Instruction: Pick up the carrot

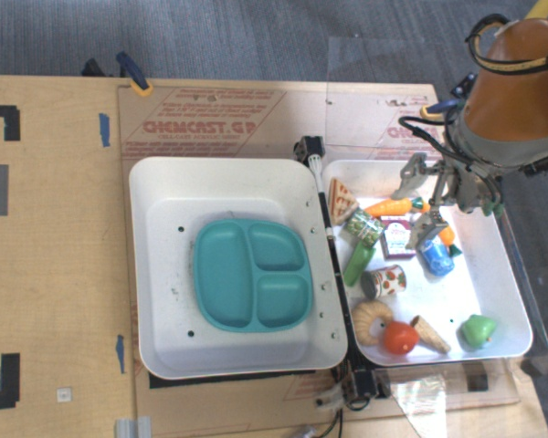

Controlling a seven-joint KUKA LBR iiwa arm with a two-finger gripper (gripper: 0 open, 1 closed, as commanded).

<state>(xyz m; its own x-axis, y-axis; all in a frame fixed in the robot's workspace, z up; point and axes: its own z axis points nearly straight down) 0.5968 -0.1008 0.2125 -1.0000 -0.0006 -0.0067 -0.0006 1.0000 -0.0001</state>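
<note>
The carrot (389, 208) is orange with a green stub at its right end. It lies flat near the back of the right bin (504, 272), pointing left. My gripper (424, 188) hangs over the bin's back right part, just above and right of the carrot's green end. Its two grey fingers (409, 175) are spread apart, and nothing shows between them. The carrot rests on the bin floor, apart from the fingers.
Crowded around the carrot are a pizza slice (341, 199), a green can (365, 229), a small red-and-white box (397, 238) and a blue item (437, 258). Nearer the front lie a tomato (401, 338), a cone (431, 334) and a green fruit (478, 330). The left bin (155, 245) holds a teal divided plate (253, 274).
</note>
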